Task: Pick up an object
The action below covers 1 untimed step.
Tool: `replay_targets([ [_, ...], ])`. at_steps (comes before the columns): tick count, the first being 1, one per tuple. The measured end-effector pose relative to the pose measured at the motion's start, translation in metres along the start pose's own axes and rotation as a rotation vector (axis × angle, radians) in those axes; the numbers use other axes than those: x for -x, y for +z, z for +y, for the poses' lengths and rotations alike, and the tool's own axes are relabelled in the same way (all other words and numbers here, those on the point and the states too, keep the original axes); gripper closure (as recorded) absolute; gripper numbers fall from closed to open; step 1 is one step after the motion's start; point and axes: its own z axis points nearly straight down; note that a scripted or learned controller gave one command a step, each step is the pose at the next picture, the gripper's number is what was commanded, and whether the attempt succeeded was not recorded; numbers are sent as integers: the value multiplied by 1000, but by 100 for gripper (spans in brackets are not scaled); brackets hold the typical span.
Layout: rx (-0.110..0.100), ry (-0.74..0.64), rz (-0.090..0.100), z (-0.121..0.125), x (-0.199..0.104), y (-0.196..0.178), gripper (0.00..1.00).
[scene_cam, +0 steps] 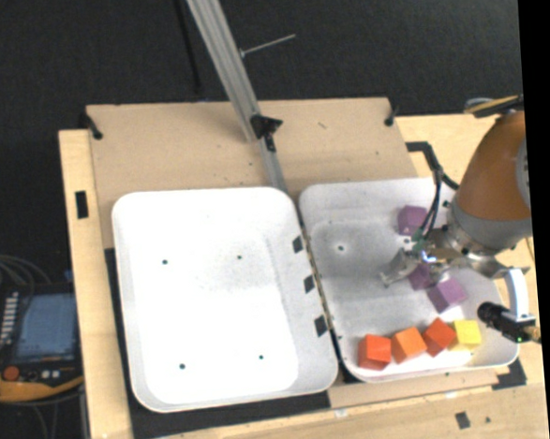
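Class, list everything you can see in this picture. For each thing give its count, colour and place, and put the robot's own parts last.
Bins: two, white, side by side on the bench.
Blocks: four in a row, red-orange, orange, red-orange and yellow, along the right bin's near edge.
Purple pieces: at least two, purple, in the right bin, around the gripper.
Metal pole: one, grey, slanting in from the top to between the bins.
Handheld controller: one, blue screen, left of the bench.
Arm: one, orange band showing, reaching in from the right.
Gripper: one, low over the right bin.
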Motion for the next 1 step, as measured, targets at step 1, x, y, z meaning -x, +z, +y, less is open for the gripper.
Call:
replay_targets([
  [1, 31, -2, -11, 8, 4, 18, 0],
])
